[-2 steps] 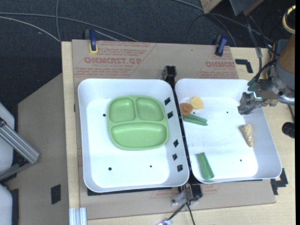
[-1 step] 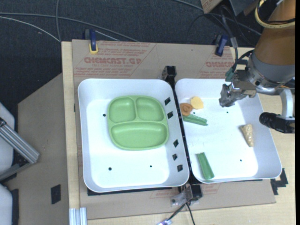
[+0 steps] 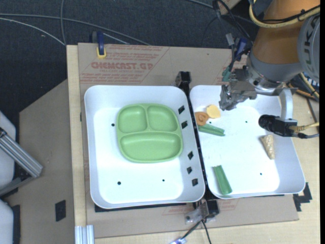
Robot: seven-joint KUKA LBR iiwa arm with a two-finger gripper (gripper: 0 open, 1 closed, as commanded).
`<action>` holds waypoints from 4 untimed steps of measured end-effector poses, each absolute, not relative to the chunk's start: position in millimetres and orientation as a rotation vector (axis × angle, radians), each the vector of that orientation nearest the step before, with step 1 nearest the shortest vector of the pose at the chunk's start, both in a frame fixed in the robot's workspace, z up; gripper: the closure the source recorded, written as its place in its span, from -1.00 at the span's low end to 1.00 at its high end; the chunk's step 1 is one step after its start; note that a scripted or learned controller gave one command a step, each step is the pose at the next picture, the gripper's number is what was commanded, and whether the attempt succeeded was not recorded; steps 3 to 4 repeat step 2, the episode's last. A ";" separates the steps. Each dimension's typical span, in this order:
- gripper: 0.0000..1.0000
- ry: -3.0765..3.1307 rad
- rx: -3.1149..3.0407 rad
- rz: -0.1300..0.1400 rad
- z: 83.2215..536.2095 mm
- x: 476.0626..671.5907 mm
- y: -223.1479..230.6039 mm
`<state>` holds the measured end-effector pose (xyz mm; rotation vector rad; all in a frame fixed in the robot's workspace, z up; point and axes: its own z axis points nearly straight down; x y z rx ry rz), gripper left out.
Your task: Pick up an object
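- My gripper hangs low over the far left part of the right bin, the arm coming in from the right.
- I cannot tell from this angle what state the gripper is in, and I see nothing held in it.
- Just beside its tip lie a pale yellow piece and an orange piece, touching each other.
- A green stick lies just in front of those two.
- A second green stick lies near the front edge of that bin.
- A tan cone-like piece sits toward the right side.
- The left bin holds a green divided plate.
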<state>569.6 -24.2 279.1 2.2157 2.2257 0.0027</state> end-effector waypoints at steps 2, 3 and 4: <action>1.00 2.226 2.216 0.003 251.8 609.2 63.6; 1.00 2.226 2.216 0.003 251.8 609.2 63.6; 1.00 2.226 2.216 0.003 251.8 609.2 63.6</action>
